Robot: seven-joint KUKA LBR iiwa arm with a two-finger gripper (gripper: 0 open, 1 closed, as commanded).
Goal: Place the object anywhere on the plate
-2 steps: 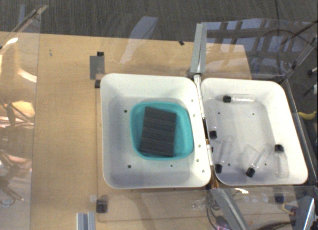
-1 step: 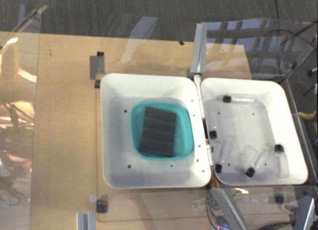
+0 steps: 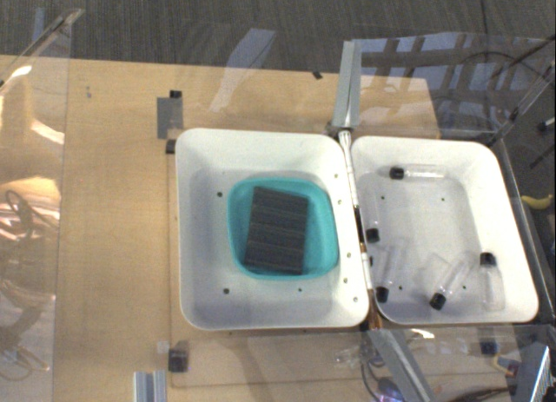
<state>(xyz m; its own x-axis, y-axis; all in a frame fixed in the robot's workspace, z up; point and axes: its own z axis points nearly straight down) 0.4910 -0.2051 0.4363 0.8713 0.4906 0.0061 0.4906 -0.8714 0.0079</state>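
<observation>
- Block [image 3: 278,229]: dark, ridged, lying flat on the teal plate [image 3: 235,218], roughly centred, long side running top to bottom with a slight tilt.
- Plate sits in the middle of the left bin [image 3: 186,235], and the block is fully inside its rim with no overhang.
- Step: my read is the place is already done, since the block rests on the plate with nothing touching it.
- Next move: probably none on the block. If anything, retreat clear of the bins without clipping the plate.
- Gripper fingers: can't tell wide or narrow, so I can't give the block's position relative to them either.
- Right bin [image 3: 514,218]: a few clear vials [image 3: 417,172] with black caps, scattered, well apart from the plate. Likely not part of this task.
</observation>
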